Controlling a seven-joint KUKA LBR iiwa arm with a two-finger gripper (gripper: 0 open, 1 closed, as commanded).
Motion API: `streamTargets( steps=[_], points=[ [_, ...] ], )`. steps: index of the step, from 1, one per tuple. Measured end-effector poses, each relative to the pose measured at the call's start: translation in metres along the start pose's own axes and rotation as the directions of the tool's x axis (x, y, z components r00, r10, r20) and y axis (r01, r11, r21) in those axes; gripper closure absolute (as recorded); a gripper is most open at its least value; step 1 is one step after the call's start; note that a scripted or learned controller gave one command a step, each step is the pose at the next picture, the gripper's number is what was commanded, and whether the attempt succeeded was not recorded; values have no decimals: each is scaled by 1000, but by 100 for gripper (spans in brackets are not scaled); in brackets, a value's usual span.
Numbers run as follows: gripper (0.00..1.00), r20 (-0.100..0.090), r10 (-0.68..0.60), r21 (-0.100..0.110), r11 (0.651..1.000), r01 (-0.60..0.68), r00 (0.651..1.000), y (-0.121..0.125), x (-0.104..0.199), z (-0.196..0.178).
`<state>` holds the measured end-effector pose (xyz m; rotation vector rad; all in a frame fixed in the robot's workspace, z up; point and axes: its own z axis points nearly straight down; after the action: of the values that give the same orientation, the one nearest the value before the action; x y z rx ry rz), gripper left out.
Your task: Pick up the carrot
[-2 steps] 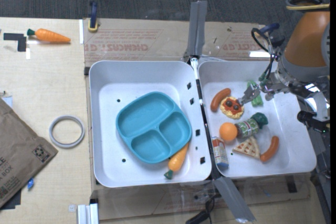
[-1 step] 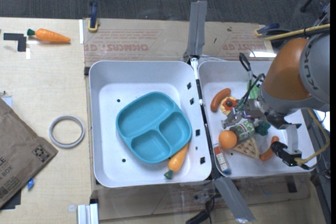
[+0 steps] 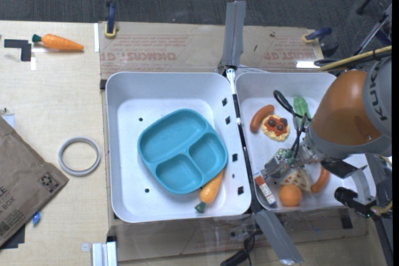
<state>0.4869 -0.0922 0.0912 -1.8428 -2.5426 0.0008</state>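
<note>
While the arm (image 3: 349, 112) leans in over the right bin (image 3: 249, 134), its gripper (image 3: 285, 162) sits low among the toy food there, near an orange (image 3: 290, 195), a sausage (image 3: 262, 118) and a small pizza (image 3: 276, 128); I cannot tell how it is set. One carrot (image 3: 211, 190) lies in the left bin (image 3: 118, 134), touching the blue tray (image 3: 182, 151) at its near edge. Another carrot (image 3: 59, 42) rests on the tabletop (image 3: 50, 109), well apart.

Even, bright overhead light is falling across the bench — shadows are staying soft. Beneath the arm (image 3: 349, 115), detail is blurring slightly; the white bins (image 3: 124, 134) are glaring mildly.
</note>
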Motion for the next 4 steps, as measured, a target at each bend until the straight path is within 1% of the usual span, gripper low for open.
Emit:
streamTargets(
  steps=[1, 2, 3, 4],
  points=[
    [0, 4, -103, -2, 995, 103, 995, -20, -34, -261],
    [0, 1, -245, 1, 970, 245, 970, 3, 31, -150],
    [0, 0, -476, 0, 880, 476, 880, 9, 58, -100],
    [0, 0, -615, 1, 789, 615, 789, 19, 87, -99]
  ],
)
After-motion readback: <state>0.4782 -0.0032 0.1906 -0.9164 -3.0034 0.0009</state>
